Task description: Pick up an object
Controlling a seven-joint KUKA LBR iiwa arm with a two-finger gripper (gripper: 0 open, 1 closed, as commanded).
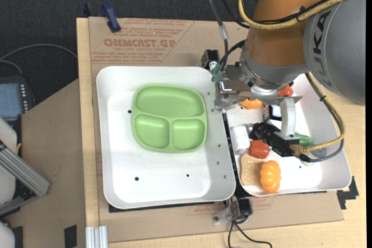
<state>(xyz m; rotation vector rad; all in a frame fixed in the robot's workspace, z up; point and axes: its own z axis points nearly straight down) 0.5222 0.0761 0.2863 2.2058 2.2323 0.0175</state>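
The arm (302, 38) reaches in from the right and bends steeply down over the right bin (337, 174), its orange band uppermost and the wrist hanging over the bin's far half. The end effector (264, 104) is buried under the wrist; its state cannot be told. Below it lie a red piece (259, 149), an orange fruit (269, 176) and black items (273, 136). The left bin (116, 183) holds a green plate (170, 118).

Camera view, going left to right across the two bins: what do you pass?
Left bin rim → green divided plate → right bin's red item → orange item → right bin's far rim.
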